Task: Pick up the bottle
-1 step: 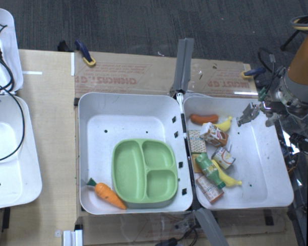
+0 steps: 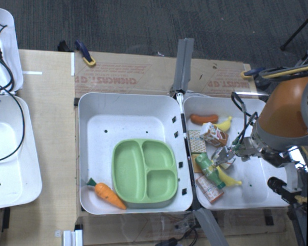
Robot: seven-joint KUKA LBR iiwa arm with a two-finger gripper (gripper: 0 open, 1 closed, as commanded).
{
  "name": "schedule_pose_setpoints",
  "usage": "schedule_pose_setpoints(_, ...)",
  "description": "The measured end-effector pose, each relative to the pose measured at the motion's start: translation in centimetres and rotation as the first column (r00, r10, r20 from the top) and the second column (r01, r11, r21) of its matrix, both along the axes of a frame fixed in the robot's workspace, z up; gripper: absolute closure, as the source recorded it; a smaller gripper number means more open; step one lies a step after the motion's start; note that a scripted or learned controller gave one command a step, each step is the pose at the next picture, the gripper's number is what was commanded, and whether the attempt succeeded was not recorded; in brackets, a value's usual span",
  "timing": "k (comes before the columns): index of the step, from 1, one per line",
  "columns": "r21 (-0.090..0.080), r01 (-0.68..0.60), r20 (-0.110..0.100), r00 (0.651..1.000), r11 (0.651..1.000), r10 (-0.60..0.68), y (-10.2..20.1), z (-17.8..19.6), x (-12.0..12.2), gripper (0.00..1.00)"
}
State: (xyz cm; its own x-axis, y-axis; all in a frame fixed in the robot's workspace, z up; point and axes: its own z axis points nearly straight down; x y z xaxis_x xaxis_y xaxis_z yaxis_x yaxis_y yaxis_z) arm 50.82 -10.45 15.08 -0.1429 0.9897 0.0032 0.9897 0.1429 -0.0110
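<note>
The bottle (image 2: 205,165) is green and lies on its side in the right bin (image 2: 257,194), near that bin's left wall. My gripper (image 2: 224,157) hangs just to the right of the bottle, over its upper end and close to a yellow banana (image 2: 228,178). The grey arm with its orange band (image 2: 290,107) reaches in from the right and covers part of the bin's far right side. Nothing can be made out held in the gripper.
Around the bottle lie a red-and-white packet (image 2: 210,189), a brown-and-white carton (image 2: 214,134), a sausage (image 2: 204,118), a second banana (image 2: 225,123) and a waffle-like piece (image 2: 194,142). The left bin (image 2: 93,123) holds a green divided plate (image 2: 145,170) and a carrot (image 2: 109,193).
</note>
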Motion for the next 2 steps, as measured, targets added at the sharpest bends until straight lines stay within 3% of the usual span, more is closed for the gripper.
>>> schedule_pose_setpoints(1, -0.004, 0.410, 0.001, 0.912, 0.912, -0.410, 0.9, -6.4, -2.2, 0.00)
schedule_pose_setpoints(2, -0.007, 0.389, 0.002, 0.921, 0.921, -0.389, 2.0, 9.2, 1.4, 0.00)
